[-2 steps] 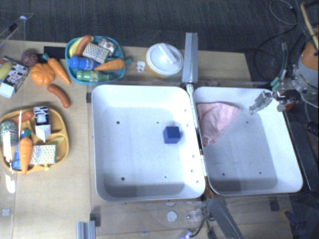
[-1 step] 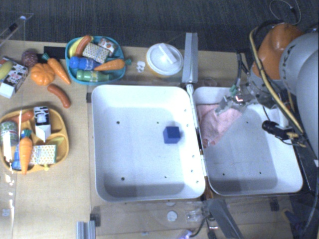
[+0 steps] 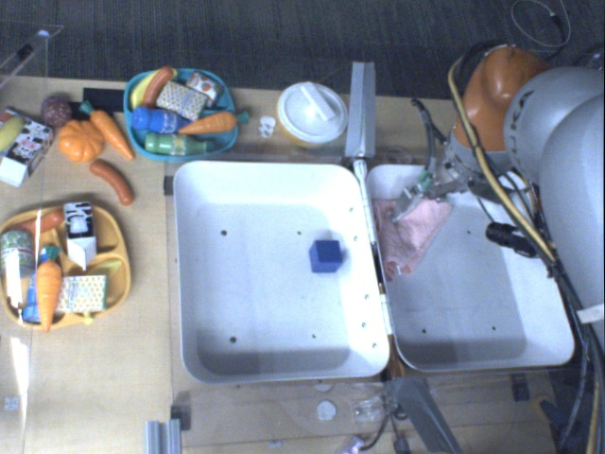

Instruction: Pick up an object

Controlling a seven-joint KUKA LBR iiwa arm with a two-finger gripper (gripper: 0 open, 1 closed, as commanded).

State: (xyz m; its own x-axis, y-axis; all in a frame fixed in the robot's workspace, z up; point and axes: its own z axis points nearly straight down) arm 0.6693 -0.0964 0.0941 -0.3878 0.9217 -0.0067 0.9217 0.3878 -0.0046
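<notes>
We see the gripper (image 3: 421,195) low in the right bin (image 3: 492,339), at its back left corner, fingers closed on the top edge of the pink cloth (image 3: 411,235). The cloth hangs from the fingers and drapes down along the bin's left wall, its lower end touching the floor of the bin. The arm (image 3: 558,149) comes in from the right, orange band uppermost, with cables running along it.

Count: two white bins, side by side, rims touching. One cloth in the right bin. In the left bin (image 3: 236,329) one blue cube (image 3: 326,254), right of centre, well apart from the gripper and sitting flat on the floor.

Outside the bins, behind the left one: one white lidded container (image 3: 312,113), and one blue bowl (image 3: 180,116) piled with toy food, including one carrot and one blue bottle. On the bench to the left: one toy pumpkin (image 3: 79,140), one loose carrot (image 3: 115,135), one sausage (image 3: 113,182), and one yellow plate (image 3: 113,253) with more toy food on it. We can't count the pieces on the plate reliably; they overlap.
</notes>
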